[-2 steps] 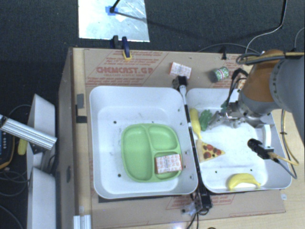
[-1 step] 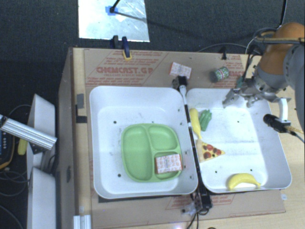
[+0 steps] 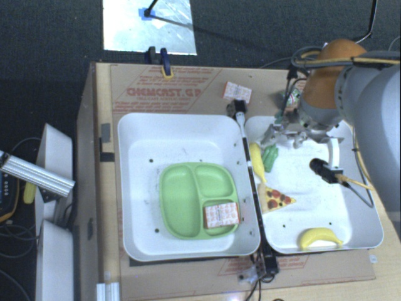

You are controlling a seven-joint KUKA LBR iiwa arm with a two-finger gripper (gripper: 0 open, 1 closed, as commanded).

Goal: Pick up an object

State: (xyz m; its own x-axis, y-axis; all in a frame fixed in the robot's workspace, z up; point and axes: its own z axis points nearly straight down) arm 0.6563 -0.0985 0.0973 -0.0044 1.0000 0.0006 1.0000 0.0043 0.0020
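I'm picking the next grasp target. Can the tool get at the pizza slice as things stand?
Probably yes. The pizza slice lies flat in the right bin, uncovered, with bare floor around it; the tool hangs over the same bin.

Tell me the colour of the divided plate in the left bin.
Light green; the plate shows in the camera view.

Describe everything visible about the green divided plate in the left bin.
The green divided plate is a light green, rounded-square tray that looks like plastic, with raised ridges splitting it into three compartments. It lies flat and upright on the floor of the left bin, toward the bin's near right part. A small rectangular packet with a red-and-white pattern rests in its near right compartment. The other two compartments hold nothing. It lies apart from the arm.
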